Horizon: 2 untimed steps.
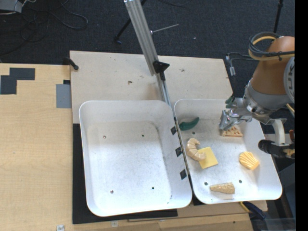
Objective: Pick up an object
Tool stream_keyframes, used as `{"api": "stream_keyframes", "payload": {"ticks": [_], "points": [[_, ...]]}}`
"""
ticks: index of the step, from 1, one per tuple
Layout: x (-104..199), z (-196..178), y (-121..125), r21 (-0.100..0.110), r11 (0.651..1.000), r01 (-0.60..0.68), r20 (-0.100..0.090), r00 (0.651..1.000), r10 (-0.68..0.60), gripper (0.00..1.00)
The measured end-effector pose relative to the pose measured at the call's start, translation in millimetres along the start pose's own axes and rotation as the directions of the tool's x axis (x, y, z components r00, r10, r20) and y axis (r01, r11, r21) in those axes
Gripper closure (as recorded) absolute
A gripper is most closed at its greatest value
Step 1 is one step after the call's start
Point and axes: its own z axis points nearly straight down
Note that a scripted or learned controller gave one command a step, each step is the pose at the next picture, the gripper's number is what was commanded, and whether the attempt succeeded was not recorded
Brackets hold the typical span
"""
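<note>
In the right bin (269, 189) lie several small items: a green curved piece (188, 123), a pale croissant-shaped piece (193, 148) touching a yellow square block (209, 158), a yellow shell-shaped piece (249, 160), a tan wedge (222, 188) and a brown waffle-like piece (232, 132). My gripper (227, 121) hangs low at the bin's upper right, just above and to the left of the waffle-like piece, close to it or touching it. Nothing is lifted off the bin floor.
The left bin (125, 158) lies beside the right one, with a row of black clips (177, 150) along the shared edge. A slanted metal rail (144, 37) rises behind the bins. The grey and orange arm (272, 76) overhangs the right bin's far right corner.
</note>
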Motion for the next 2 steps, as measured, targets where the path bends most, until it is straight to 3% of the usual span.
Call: {"api": "stream_keyframes", "payload": {"ticks": [1, 2], "points": [[58, -3, 13, -0.001, 1.000, 0.001, 0.000, 1.000, -0.001, 1.00], [104, 0, 10, 0.001, 1.000, 0.000, 0.001, 1.000, 0.000, 1.00]]}}
